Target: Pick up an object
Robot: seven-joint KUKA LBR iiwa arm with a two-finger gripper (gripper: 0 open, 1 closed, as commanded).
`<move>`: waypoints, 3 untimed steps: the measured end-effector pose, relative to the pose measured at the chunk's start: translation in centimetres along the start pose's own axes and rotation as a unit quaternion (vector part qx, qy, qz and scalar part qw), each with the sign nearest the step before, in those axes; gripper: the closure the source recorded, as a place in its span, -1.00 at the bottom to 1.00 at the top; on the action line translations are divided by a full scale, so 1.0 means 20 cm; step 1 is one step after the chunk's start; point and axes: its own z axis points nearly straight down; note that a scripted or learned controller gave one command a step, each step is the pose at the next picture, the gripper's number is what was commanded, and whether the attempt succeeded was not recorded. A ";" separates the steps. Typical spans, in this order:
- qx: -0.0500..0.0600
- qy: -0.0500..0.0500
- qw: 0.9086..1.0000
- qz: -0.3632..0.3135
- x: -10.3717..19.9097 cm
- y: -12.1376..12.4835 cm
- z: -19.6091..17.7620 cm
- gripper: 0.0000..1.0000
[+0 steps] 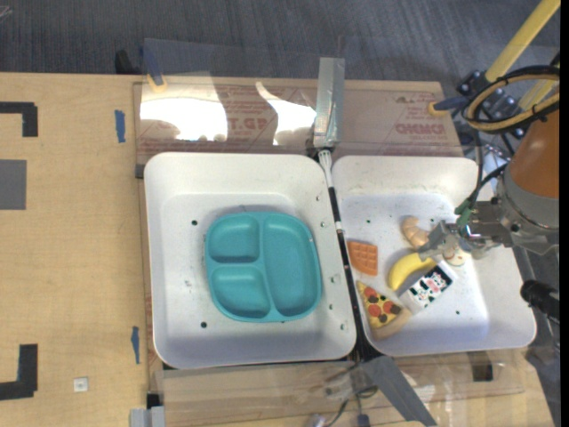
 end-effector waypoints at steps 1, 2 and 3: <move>0.001 -0.001 0.957 0.291 -0.16 0.16 0.36 -1.00; -0.001 0.000 0.996 0.085 -0.21 0.34 0.73 -1.00; -0.002 0.000 0.996 0.086 -0.21 0.34 0.69 1.00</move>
